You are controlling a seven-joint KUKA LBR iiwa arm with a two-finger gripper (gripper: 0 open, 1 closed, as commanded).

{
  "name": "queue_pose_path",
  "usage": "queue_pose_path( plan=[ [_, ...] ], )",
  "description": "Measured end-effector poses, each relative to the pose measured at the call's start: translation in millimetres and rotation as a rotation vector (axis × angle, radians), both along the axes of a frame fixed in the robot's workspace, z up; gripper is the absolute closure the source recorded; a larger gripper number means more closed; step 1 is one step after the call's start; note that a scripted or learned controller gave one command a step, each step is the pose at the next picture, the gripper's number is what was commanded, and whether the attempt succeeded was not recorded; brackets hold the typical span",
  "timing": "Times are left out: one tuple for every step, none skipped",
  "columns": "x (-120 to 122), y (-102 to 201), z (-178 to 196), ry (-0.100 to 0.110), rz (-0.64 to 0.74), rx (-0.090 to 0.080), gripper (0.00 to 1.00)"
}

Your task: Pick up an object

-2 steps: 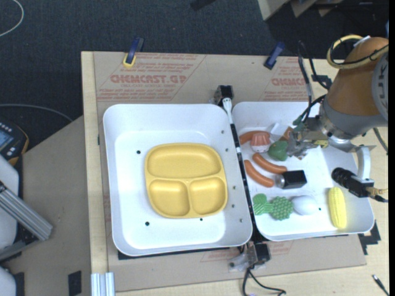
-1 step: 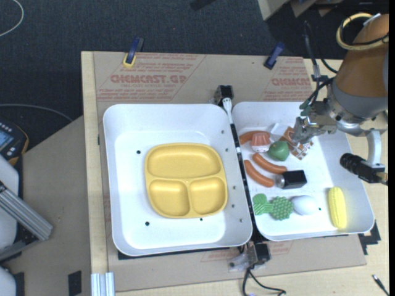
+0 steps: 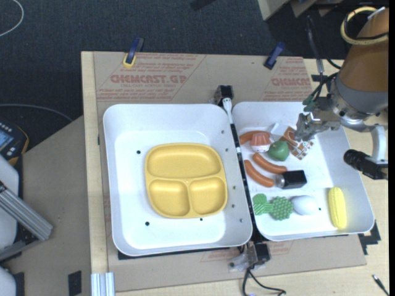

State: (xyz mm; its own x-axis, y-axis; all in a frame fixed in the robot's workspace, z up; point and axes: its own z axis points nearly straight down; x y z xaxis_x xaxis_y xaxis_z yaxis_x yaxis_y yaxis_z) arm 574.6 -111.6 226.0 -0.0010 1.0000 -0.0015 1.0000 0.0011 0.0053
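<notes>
While the gripper is hanging low over the upper middle of the right bin, the nearest pickable thing is sitting just to its lower left: a green toy pepper, close beside a small red-and-white patterned piece almost under the fingertips. Whether the gripper is open or closed is not something I can tell from this slanted view, and nothing is showing between its tips. Two sausages are lying further to the lower left, their long axes running diagonally from upper left to lower right. A corn cob is lying well apart toward the near right corner, its long axis running roughly top to bottom. The left bin is carrying a yellow divided plate. On the cardboard sheet covering the tabletop, red print is reading "CHEMCAST GP", repeating more faintly on the right.
</notes>
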Motion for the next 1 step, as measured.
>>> queue_pose_path(
  plan=[
    [17.6,40.9,-1.4,0.001,0.003,0.001,1.00]
  ],
)
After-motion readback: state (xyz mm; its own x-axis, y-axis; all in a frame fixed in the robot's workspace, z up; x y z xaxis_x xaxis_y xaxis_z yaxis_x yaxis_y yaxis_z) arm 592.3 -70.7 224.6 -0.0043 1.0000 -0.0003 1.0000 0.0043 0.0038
